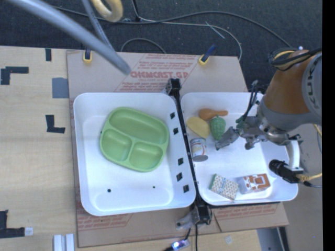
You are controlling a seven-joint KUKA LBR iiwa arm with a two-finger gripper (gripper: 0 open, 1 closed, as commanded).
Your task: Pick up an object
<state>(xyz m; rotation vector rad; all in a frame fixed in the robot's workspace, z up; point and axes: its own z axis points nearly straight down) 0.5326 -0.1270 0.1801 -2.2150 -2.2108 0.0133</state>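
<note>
In the right bin (282, 193) lie an orange carrot-shaped piece (213, 113), a yellow piece (198, 126), a green bumpy piece (218, 125), a small tin can (198, 149), a patterned pouch (224, 186) and a small orange-and-white box (255, 182). My gripper (236, 141) hangs over the middle of this bin, just right of the green piece and the can. Its two grey fingers are spread open with nothing between them. The arm's orange band (288, 90) is above it at the right.
The left bin (84, 156) holds a green divided plate (135, 138). A black divider (180, 140) runs between the bins. Cables and a yellow clamp (208, 54) lie beyond the bins' far edge. A grey pole (63, 20) crosses the upper left.
</note>
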